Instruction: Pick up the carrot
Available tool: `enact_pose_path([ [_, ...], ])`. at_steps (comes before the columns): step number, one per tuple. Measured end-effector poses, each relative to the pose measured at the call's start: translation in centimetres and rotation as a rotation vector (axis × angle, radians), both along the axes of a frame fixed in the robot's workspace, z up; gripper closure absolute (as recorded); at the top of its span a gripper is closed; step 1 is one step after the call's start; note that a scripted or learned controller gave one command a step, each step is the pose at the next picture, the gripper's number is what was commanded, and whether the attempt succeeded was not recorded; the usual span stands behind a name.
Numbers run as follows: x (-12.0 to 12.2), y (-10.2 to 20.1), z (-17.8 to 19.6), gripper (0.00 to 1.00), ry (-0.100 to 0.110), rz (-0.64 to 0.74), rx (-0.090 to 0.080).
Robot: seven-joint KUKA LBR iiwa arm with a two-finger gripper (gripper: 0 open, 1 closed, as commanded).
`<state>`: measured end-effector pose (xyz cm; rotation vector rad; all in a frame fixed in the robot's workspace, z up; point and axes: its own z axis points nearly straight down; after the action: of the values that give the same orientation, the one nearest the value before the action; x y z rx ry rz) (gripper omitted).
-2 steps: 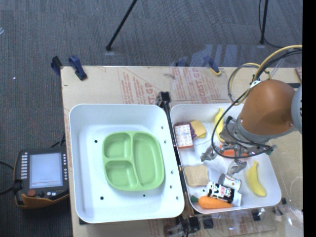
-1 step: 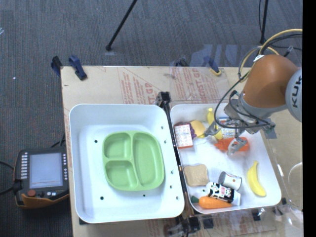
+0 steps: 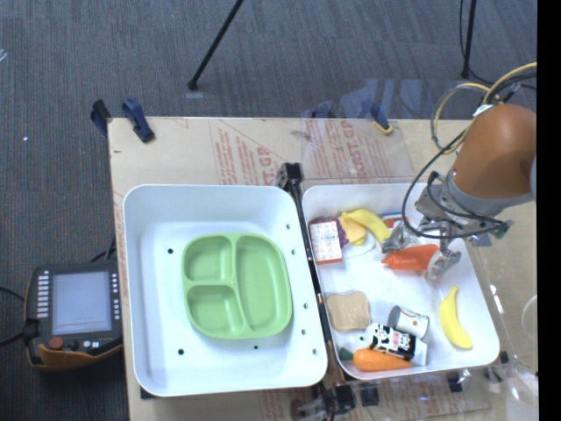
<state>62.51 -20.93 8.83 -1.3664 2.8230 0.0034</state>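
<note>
The carrot: orange, with a green stub at its left end, lying flat along the near wall of my right-hand bin, beside a cow-patterned carton.

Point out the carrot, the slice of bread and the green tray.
carrot (image 3: 382, 360): camera view, middle of its orange body.
slice of bread (image 3: 348, 310): camera view, centre of the slice.
green tray (image 3: 237, 285): camera view, divider between compartments.

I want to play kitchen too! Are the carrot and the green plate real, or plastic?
The carrot looks like a plastic toy: even orange, smooth, slightly shiny. The green plate also looks like plastic: one flat pale green, rounded moulded compartments, soft sheen. That is only how they look from above.
</note>
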Motion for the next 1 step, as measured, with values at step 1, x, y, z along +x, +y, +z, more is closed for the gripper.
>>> enact_pose_path([
  [1,-2.51,0.22,-0.05,0.00,0.002,0.179,0.000],
])
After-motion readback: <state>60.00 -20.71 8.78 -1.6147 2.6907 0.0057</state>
